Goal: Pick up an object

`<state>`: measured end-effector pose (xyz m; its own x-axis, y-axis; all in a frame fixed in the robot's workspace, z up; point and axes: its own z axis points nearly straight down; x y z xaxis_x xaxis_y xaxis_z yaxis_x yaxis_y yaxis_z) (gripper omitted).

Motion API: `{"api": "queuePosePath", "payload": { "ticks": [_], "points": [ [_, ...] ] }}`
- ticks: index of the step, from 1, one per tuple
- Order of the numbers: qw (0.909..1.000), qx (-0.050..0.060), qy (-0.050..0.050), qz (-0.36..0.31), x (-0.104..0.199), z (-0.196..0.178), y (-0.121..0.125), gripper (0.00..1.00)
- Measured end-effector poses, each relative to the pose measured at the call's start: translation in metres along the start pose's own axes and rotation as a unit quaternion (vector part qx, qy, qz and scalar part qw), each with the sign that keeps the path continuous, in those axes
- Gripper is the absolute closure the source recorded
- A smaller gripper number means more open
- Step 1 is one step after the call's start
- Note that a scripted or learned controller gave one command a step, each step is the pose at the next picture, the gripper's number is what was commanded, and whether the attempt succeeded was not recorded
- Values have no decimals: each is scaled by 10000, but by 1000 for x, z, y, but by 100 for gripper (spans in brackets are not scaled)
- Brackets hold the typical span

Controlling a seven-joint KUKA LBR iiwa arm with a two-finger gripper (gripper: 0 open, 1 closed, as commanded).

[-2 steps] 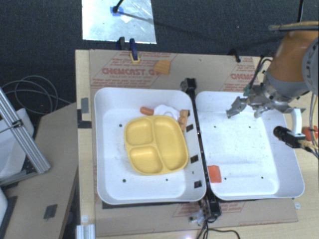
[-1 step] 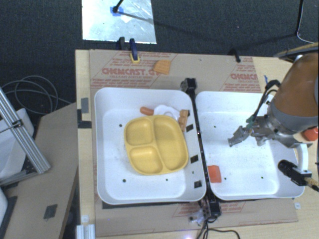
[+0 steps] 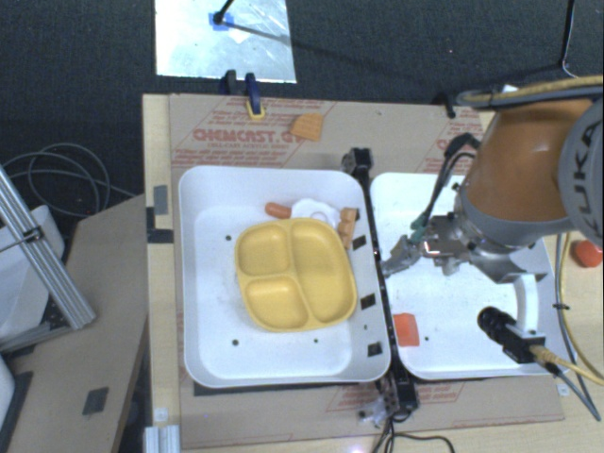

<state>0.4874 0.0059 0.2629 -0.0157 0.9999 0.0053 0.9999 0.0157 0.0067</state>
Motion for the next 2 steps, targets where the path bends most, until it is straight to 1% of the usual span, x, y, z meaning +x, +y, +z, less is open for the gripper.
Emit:
{"api": "queuePosePath", "payload": {
  "ticks": [1,2],
  "points": [
    [9999,-19,-56,118,-103,-70,-1,0],
    [10000,72,-11,39,-43,29,-3,0]
  ]
}}
